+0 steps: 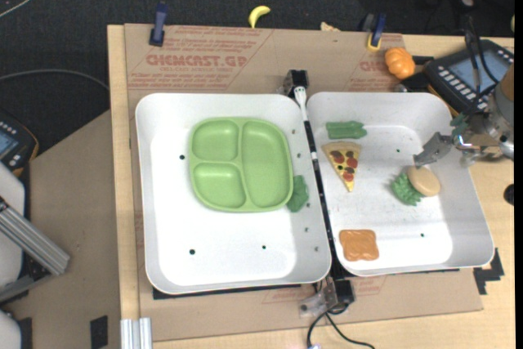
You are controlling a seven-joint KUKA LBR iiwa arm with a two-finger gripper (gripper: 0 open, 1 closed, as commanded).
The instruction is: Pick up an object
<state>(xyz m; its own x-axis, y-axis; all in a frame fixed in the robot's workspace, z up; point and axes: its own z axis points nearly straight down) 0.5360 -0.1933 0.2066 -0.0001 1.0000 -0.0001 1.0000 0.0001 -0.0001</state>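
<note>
Round tan biscuit [425, 181], smooth, lying in the right bin [466, 245] against a frilly green leaf piece [404, 190]. Just above it, the hand [431, 153], tips close over the biscuit; spread impossible to tell. Nearby: wedge-shaped pizza slice [344, 163], lumpy green strip [346, 129], flat orange square [358, 244]. In the left bin [163, 257], a glossy green divided tray [241, 164].

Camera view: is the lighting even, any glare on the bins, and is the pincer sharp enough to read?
Camera view: lighting is soft and fairly even; the right bin looks bright but not blown out; the pizza slice and green tray are crisp with faint shadows; the pincer at the right is smeared and low in contrast, its state unreadable.
</note>
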